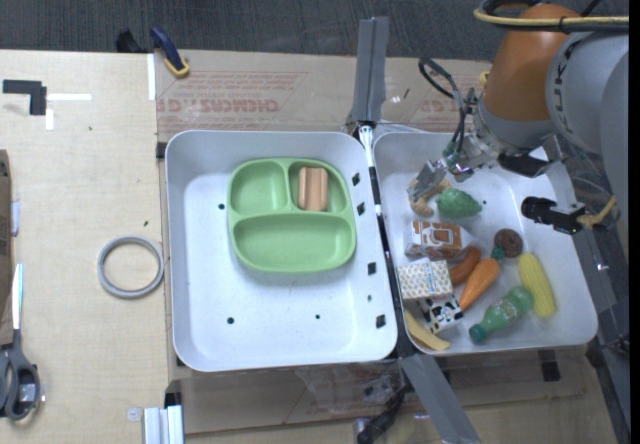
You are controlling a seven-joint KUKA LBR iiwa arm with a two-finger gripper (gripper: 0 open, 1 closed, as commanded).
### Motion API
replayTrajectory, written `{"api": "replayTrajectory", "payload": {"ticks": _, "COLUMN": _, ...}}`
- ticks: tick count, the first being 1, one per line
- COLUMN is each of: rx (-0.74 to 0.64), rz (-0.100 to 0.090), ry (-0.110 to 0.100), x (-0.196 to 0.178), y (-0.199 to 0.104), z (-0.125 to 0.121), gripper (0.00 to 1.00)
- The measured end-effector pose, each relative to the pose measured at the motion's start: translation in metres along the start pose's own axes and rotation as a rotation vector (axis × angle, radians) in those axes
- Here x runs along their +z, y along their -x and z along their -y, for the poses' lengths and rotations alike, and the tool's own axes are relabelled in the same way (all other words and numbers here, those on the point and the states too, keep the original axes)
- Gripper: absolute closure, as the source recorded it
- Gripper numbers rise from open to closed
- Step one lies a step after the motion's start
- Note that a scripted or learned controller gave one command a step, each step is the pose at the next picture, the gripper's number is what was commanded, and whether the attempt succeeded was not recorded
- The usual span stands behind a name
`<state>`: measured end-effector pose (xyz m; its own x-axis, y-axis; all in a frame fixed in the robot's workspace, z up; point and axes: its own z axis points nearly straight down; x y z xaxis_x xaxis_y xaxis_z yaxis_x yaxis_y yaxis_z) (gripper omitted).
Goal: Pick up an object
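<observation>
Currently hand low in right bin; carrot lies diagonal.

bench with 2 bins, tape ring, scissors

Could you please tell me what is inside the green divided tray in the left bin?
The green tray holds one thing: a hot dog in its upper right compartment. The other two compartments show bare green. Whatever lies beneath the tray, on the bin floor, is covered.
</observation>
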<state>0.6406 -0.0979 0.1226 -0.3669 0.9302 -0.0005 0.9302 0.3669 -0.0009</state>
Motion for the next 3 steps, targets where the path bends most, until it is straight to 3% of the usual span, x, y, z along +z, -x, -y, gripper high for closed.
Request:
{"api": "replayTrajectory", "payload": {"ticks": 1, "rx": 0.029, "rz": 0.0, "ry": -0.001, "x": 0.031, "y": -0.005, "z": 0.024, "gripper": 0.0}}
{"api": "replayTrajectory", "payload": {"ticks": 2, "rx": 0.033, "rz": 0.001, "ry": 0.0, "x": 0.022, "y": -0.004, "z": 0.024, "gripper": 1.0}}
{"api": "replayTrajectory", "payload": {"ticks": 3, "rx": -0.224, "rz": 0.0, "ry": 0.001, "x": -0.069, "y": -0.108, "z": 0.033, "gripper": 1.0}}
